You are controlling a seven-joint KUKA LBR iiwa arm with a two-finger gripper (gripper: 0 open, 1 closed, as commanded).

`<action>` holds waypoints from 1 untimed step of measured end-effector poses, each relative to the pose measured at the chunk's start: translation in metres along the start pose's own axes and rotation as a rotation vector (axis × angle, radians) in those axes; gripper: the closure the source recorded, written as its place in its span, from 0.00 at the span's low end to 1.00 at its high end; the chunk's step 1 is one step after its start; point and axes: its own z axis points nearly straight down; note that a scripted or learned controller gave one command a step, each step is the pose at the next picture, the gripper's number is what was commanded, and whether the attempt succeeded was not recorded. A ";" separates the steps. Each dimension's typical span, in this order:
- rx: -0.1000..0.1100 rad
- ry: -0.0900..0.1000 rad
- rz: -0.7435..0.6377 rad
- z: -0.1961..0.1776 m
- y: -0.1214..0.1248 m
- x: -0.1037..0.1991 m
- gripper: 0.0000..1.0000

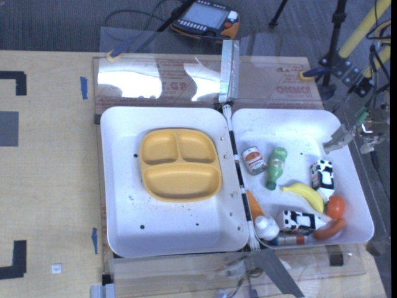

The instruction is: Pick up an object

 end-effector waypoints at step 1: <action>0.000 0.000 -0.051 0.006 -0.030 0.015 0.00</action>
